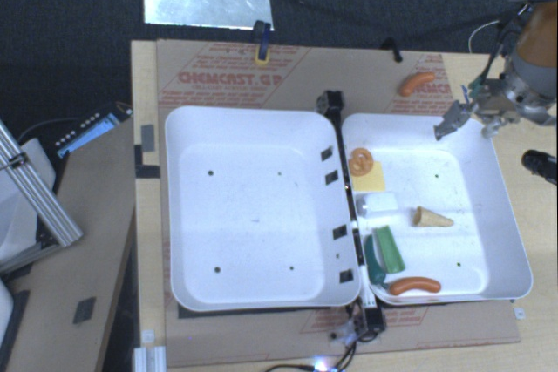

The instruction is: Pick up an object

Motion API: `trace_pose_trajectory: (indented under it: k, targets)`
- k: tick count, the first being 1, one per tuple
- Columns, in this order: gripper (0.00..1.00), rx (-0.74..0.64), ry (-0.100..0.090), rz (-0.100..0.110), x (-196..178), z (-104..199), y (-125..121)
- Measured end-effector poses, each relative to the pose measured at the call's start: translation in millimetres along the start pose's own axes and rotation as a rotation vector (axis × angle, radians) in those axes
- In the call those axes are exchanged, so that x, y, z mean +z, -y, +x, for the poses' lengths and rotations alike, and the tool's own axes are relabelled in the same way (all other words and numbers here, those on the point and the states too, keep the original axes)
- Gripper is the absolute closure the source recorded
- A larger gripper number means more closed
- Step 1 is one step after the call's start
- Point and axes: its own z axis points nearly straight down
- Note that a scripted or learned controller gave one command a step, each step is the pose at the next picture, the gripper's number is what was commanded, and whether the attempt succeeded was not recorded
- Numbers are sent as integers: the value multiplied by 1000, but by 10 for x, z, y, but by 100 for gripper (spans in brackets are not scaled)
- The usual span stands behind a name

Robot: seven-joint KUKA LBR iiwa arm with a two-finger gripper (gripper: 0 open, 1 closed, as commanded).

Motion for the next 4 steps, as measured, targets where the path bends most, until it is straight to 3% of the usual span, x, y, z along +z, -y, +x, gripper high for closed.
trace_pose_trajectory:
  k: [1, 2, 4]
  targets:
    - [0, -9, -5, 5, 860, 854, -375]
    - [100, -4, 0, -4, 689, 786, -387]
    - [100, -8, -4, -6, -95, 1898, -391]
